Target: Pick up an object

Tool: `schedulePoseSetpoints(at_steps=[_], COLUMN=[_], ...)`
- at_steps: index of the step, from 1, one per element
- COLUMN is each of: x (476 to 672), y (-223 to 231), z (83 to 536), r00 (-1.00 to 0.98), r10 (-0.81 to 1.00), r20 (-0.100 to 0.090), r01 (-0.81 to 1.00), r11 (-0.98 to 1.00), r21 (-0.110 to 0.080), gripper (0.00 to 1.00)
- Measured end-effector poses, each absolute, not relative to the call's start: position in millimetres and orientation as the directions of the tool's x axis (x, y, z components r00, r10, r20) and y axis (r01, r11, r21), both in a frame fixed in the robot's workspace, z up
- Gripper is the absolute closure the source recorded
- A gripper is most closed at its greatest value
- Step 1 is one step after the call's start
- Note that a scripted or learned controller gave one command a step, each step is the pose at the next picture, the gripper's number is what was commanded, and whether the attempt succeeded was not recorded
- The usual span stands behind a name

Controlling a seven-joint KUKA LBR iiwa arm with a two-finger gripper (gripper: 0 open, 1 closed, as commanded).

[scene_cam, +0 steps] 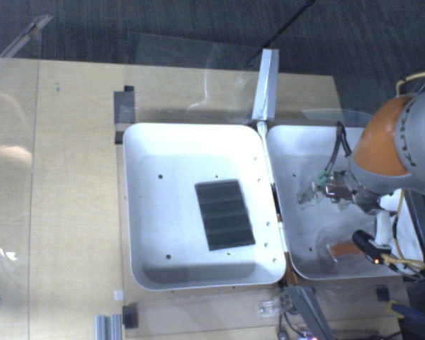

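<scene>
A dark ridged rectangular pad [225, 214] lies flat in the middle of the left bin [149, 190], tilted slightly. The grey arm with its orange band [380, 149] reaches in from the right over the right bin [295, 154]. My gripper [329, 188] hangs low over the middle of the right bin, its metal tip pointing left. A small brownish flat object [340, 248] rests on the right bin's floor near the front edge, a little in front of the gripper and apart from it.
Cables and a black connector [365, 246] hang off the arm near the right bin's front right. A metal post [265, 91] rises behind the wall between the bins. Clear plastic sheets stand at the back and left of the bench.
</scene>
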State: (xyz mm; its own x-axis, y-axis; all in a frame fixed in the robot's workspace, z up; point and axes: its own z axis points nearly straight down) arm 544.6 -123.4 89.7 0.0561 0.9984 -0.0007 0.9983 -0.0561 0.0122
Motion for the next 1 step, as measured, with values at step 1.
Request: schedulePoseSetpoints(at_steps=[1], x=[630.0], y=[-114.0], z=[88.3], r00=[-0.108], r10=[0.994], r20=[-0.003], r01=[0.994], r11=[0.108], r21=[0.011], gripper=[0.0])
